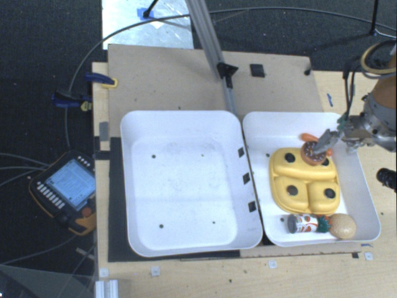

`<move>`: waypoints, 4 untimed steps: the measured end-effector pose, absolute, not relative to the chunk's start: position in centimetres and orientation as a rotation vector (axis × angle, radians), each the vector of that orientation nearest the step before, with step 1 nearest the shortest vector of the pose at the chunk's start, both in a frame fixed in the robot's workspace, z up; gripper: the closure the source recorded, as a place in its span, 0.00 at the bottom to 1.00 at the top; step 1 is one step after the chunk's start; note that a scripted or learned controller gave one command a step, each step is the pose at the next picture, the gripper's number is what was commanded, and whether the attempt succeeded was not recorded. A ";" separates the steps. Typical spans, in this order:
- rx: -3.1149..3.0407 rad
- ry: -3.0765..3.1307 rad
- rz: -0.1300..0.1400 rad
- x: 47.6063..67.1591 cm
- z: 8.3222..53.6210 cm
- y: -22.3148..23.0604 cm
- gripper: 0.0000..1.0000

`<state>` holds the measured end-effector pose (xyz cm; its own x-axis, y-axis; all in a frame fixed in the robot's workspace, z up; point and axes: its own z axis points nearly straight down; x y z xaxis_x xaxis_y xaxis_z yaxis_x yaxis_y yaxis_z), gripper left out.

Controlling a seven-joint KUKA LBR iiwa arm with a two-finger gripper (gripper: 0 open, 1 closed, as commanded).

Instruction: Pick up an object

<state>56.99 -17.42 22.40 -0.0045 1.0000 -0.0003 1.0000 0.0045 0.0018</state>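
Two white bins side by side; left bin (181, 182) shows bare floor, right bin (260, 166) holds everything; gripper (322, 146) is down in the right bin's far corner, over a small brown ring-shaped piece (313, 154) at the top edge of a yellow lumpy tray (304, 180); whether the jaws are open or closed, or have anything, I cannot tell, too small and blurred; orange bit (308, 138) just behind the ring; small can (303, 223) on its side and a tan egg-like ball (342, 225) near the front wall. Risks, judged: tip lands on the tray's slope and skids off the ring; crowding could nudge the orange bit instead; ring may slip on lift.
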 end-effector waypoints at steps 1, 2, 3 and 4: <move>2.221 2.225 -0.002 56.9 16.2 -17.0 0.00; 2.218 2.218 0.007 57.7 12.4 -17.0 0.00; 2.208 2.216 0.015 57.9 12.5 -17.0 0.00; 2.209 2.214 0.021 58.0 13.7 -16.9 1.00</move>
